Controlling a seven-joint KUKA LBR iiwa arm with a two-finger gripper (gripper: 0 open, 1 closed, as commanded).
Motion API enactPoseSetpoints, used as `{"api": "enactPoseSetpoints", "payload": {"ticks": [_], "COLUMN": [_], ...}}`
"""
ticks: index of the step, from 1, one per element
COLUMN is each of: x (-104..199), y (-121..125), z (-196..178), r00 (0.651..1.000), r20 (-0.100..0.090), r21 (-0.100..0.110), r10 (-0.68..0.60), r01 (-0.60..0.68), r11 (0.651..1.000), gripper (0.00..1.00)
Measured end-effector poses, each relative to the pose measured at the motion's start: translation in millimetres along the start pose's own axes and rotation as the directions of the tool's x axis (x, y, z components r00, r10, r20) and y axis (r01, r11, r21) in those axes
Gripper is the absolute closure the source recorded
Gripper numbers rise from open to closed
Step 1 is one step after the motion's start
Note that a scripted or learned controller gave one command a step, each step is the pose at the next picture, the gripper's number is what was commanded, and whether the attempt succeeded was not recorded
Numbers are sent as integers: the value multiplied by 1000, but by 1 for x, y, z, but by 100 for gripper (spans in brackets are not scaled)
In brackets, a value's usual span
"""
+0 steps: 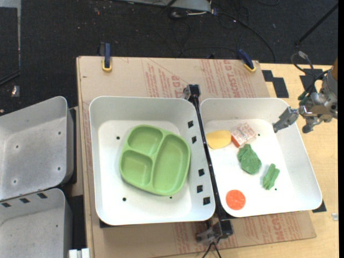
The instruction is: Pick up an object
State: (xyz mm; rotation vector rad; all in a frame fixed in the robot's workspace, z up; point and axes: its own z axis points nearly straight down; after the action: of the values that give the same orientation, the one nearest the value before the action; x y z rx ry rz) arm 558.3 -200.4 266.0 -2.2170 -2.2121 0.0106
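Note:
The right bin [301,160] holds several small items: a yellow lump [218,139], a red and white packet [243,135], a green leafy piece [249,159], a smaller green piece [270,176] and an orange disc [235,199]. My gripper [297,122] hangs over the bin's upper right rim, to the right of the packet and apart from every item. Its fingers stand spread and open, with nothing between them.
A green divided plate [155,160] lies in the left bin [102,122]. Both bins rest on a cardboard sheet [161,79] held by clamps at the back. Grey trays [32,144] sit to the left of the bench.

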Motion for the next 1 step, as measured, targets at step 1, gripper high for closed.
{"api": "enactPoseSetpoints", "payload": {"ticks": [1], "x": [1], "y": [2], "z": [-7], "r00": [1000], "r20": [3], "r21": [-12], "r10": [-3], "r01": [3], "r11": [1000], "gripper": [0]}}
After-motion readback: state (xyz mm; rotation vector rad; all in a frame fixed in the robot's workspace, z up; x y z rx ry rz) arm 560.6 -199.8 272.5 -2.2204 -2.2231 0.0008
